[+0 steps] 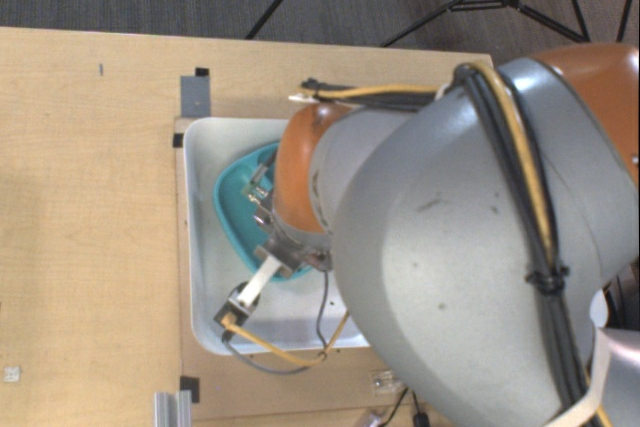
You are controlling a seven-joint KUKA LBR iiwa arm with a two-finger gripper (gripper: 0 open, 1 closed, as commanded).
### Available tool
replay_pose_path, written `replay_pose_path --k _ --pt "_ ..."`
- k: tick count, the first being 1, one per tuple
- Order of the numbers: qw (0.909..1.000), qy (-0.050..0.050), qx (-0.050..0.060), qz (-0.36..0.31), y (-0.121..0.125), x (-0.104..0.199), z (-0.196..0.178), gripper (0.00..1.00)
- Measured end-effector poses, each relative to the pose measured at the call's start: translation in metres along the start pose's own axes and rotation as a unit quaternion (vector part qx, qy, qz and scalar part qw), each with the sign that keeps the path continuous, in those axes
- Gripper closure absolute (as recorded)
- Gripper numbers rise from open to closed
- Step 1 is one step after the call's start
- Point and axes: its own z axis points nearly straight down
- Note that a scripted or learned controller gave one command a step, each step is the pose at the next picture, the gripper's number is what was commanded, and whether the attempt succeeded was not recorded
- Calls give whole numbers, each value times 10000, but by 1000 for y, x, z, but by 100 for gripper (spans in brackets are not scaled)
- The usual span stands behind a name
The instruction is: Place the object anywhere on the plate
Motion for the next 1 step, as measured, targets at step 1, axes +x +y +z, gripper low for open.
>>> replay_pose_path --k 1 --pt "9871 -121 33 1597 1 9 -102 100"
